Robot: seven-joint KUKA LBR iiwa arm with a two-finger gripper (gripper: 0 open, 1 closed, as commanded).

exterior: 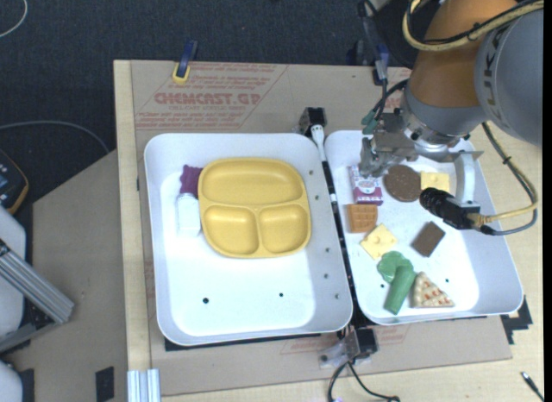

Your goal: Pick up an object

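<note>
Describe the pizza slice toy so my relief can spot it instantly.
Look in the right bin, down at its near edge. Beside the green toy lies the pizza slice: the one triangular piece, orange with a pale crust.

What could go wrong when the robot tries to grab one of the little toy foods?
The hand hangs over the small purple-and-white carton, which sits close to the brown round cookie and the waffle square. It might bump or catch a neighbour instead. The carton also sits near the right bin's left wall, so a finger could hit that wall. The toys look small and flat, so the hand might close on nothing.
</note>
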